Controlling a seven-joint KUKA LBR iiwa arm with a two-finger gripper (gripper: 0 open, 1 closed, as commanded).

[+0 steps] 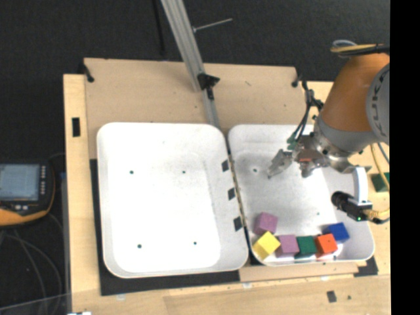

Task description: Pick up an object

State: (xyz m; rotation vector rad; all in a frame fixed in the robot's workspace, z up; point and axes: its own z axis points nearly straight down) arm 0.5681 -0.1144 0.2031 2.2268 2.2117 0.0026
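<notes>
1. The floor (79, 18) around the rig is dark, speckled carpet, with loose cables at the lower left corner.
2. A pale wooden bench (157, 90) stands on it, with a raised brown board across its far half and small black clips at that board's corners.
3. The left bin (164, 195), white and shallow, shows 4 small dark dots on its floor. It lies on a black mat that peeks out along its left and near edges.
4. The right bin (262, 143) sits touching it, joined by 3 black clips along the shared wall.
5. The arm (357, 104), grey with a broad orange band, reaches in from the right over the right bin's far half.
6. A grey metal pole (187, 44) slants from the top edge down to the seam between the bins.
7. A handheld pendant with a screen (23, 188) lies on the floor at the left edge.
8. The gripper (292, 161) hangs above bare bin floor; its fingers look spread apart with nothing between them.
9. The blocks lie well apart from it, at the right bin's near edge: a purple block (266, 222), then a row of yellow block (267, 244), lilac block (288, 245), green block (306, 245), orange block (326, 243), with a blue block (338, 231) just behind.
</notes>
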